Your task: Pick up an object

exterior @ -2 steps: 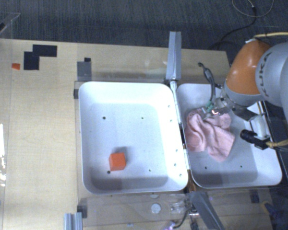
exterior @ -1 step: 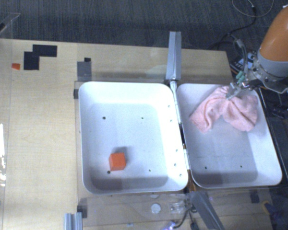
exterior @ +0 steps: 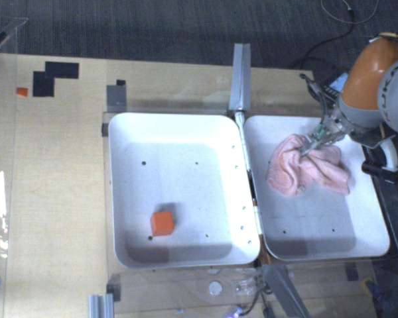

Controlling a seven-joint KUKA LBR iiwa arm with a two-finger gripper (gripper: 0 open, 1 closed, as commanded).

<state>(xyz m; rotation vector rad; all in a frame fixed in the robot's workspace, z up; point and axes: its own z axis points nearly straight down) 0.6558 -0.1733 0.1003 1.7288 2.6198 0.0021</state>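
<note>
Two bins side by side, gripper over the right one

The gripper (exterior: 320, 138) sits at the far right part of the right bin (exterior: 318, 237), touching the upper edge of the crumpled cloth (exterior: 305, 165), which spreads from just below it toward the left and near side. Well to the gripper's left and nearer the camera, a small block (exterior: 162, 223) lies in the left bin (exterior: 132, 144).

Grey arm (exterior: 393, 98) with a rounded orange band (exterior: 368, 71) above the wrist
</note>
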